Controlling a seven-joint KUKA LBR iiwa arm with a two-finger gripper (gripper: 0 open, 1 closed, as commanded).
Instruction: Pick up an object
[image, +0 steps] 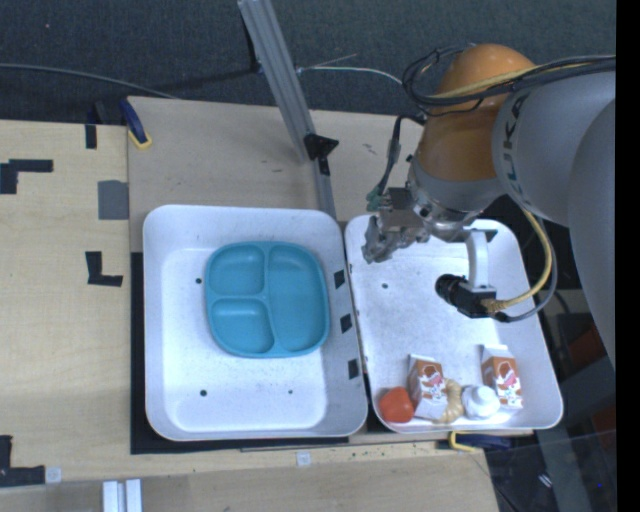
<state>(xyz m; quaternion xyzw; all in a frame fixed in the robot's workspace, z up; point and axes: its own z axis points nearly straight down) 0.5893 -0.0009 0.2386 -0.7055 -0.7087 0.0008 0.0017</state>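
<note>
Left bin (165, 300): teal tray (268, 298) lies flat, centre. Right bin (535, 330): tool (381, 243) hangs over far-left corner, nothing seen between fingers; opening cannot be told. Objects clustered at near edge: tomato (397, 405), carton (430, 386), bottle (482, 401), second carton (501, 376). Cartons judged light, stiff, best gripped across flat sides.

Smooth plastic tray (267, 299) (matt teal), wooden bench (60, 330).

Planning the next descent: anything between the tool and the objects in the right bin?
Nothing visible. The tool hangs over the right bin's far left corner; the orange ball, two cartons and small white bottle cluster along its near edge, bare floor between.
</note>
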